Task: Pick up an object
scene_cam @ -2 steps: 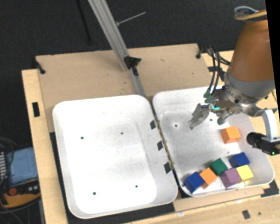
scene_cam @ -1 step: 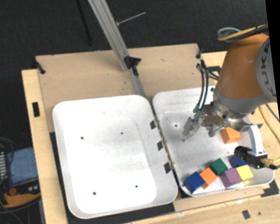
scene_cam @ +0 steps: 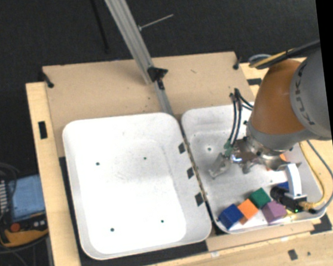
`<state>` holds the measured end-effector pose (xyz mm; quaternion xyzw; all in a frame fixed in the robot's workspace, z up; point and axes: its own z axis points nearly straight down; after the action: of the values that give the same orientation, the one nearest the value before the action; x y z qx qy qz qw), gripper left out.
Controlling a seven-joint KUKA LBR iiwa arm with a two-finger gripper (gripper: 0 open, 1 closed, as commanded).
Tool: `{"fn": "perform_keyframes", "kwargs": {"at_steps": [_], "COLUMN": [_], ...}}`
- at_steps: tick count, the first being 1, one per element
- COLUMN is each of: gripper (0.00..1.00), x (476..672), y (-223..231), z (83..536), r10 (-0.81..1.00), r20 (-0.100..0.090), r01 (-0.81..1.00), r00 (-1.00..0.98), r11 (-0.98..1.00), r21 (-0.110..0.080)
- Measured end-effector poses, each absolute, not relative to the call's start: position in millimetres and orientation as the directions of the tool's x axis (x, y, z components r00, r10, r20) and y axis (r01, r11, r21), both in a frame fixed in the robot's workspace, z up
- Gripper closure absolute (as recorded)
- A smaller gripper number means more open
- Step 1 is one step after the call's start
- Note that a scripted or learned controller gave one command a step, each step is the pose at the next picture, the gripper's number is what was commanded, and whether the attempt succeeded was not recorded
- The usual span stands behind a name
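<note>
Four small blocks lie along the near edge of the right bin (scene_cam: 213, 120): a blue block (scene_cam: 229, 215), an orange block (scene_cam: 248, 208), a green block (scene_cam: 259, 198) and a purple block (scene_cam: 274, 210). My gripper (scene_cam: 220, 165) hangs low over the middle of the right bin, pointing left toward the divider, about a block's length or more behind the blue block. I see nothing held in it. The arm's orange band and grey wrist cover the bin's right half.
The left bin (scene_cam: 127, 182) lies beside the right one, with black clips between them. A slanted metal post (scene_cam: 137, 42) rises behind the bins. Cables and a small blue device (scene_cam: 27, 197) sit off the bench at far left.
</note>
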<state>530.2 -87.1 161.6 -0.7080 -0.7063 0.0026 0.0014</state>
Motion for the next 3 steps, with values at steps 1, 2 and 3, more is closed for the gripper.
{"fn": "perform_keyframes", "kwargs": {"at_steps": [1,2,3], "gripper": [0.00,1.00,1.00], "x": [528.4,530.9,530.3], "y": [-95,-93,-91], "z": [118,131,175], "r10": [1.000,1.000,1.000], "r20": [-0.002,0.002,0.000], "r01": [1.000,1.000,1.000], "r00": [0.003,0.009,-0.004], "r11": [-0.003,-0.009,0.004], "r21": [-0.004,0.005,0.006]}}
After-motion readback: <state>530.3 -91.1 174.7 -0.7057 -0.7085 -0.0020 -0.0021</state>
